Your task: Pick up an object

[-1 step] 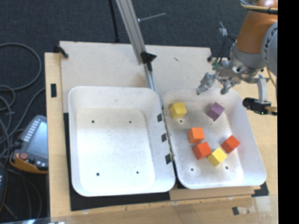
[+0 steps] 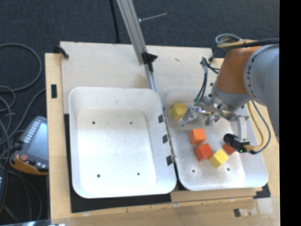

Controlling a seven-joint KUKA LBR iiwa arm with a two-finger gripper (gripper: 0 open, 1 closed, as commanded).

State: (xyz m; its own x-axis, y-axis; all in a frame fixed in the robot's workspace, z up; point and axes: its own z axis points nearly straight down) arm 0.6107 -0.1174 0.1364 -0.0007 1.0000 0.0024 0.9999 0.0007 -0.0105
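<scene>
Dark carpet surrounds a wooden bench [image 2: 94, 65] bearing 2 white bins; the right bin [image 2: 254, 175] holds 2 yellow blocks, 2 orange blocks and a red piece; the gripper [image 2: 200, 115] hangs beside the far-left yellow block [image 2: 178, 110]; its grip cannot be made out.

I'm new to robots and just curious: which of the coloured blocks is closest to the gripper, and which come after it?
Ranked from the gripper in the right bin:
1. Yellow block, just to its left in the camera view, by the bin's far-left corner.
2. Orange block, just below it, mid-bin.
3. Red-orange block, further toward the near rim.
4. Second yellow block, farthest, nearest the front.
</scene>
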